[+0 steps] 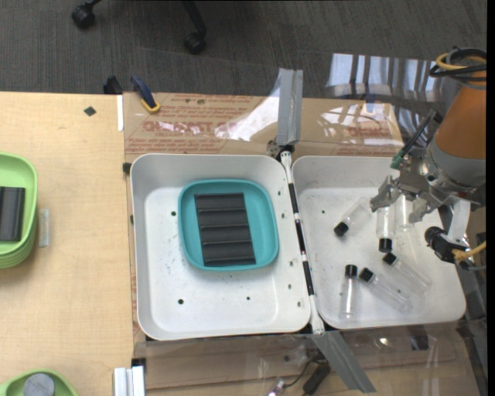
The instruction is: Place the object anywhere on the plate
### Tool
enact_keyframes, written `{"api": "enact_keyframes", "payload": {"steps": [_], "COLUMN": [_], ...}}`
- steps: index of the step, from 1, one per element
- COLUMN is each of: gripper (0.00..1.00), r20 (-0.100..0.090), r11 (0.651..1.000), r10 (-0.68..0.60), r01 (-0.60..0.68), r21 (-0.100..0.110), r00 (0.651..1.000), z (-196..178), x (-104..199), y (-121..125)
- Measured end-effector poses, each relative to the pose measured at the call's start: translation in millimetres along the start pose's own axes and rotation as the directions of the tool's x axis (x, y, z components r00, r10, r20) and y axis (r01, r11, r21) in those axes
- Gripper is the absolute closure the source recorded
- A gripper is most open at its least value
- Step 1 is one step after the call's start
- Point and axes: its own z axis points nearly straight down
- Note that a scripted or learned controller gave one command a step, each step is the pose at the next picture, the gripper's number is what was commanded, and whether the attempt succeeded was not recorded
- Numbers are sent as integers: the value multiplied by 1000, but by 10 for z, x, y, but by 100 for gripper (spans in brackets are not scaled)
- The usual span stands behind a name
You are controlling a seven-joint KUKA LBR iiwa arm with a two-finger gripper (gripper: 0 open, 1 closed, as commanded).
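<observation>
Hovering pincer (401,203) above vial (384,230), right bin (325,309).

The plate (229,224) is teal with dark grey ribs. The bins (155,255) are white. The vials (384,228) are clear with black caps. The arm (462,124) has an orange band.

Dark carpet (232,42), chair castors (85,13).
</observation>
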Motion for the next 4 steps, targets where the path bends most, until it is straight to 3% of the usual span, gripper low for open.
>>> {"api": "enact_keyframes", "payload": {"steps": [2, 3, 4], "gripper": [100, 100, 0], "r20": [1, 2, 2], "r11": [974, 939, 939], "r10": [-225, -344, -344], "r01": [225, 344, 344], "r21": [1, 1, 1], "r00": [974, 939, 939], "z": [-26, 84, 81], "x": [530, 1676, 1675], "y": [-7, 83, 84]}}
